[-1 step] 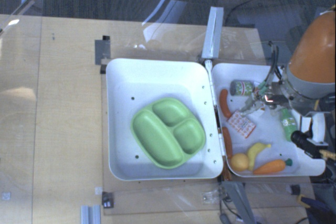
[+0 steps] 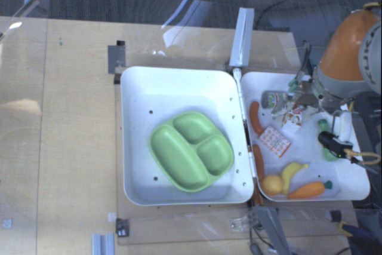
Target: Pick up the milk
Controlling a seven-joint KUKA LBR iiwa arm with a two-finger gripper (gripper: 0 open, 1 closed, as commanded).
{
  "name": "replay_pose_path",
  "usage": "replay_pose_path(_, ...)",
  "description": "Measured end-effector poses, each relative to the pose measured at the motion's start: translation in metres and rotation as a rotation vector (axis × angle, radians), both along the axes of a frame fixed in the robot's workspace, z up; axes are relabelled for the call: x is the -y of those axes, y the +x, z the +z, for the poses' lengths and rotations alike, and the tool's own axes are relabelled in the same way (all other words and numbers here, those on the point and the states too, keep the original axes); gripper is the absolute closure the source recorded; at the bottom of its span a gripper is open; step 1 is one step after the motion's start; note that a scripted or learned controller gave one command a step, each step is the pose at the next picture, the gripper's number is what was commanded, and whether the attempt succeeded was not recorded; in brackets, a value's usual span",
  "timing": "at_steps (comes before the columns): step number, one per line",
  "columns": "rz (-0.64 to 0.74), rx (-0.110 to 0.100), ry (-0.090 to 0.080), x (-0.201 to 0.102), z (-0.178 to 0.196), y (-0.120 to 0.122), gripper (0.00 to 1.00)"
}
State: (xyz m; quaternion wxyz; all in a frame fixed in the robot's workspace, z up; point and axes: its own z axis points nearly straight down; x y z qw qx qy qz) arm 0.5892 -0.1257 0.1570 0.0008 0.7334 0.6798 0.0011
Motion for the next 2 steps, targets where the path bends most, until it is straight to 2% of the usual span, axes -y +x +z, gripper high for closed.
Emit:
replay_pose_path(1,-0.329,0.001,0.001,0.024,-0.062,0.034,0.00)
replay_pose_path(2,-0.324,0.004,0.001,0.023,-0.050,0.036,1.00)
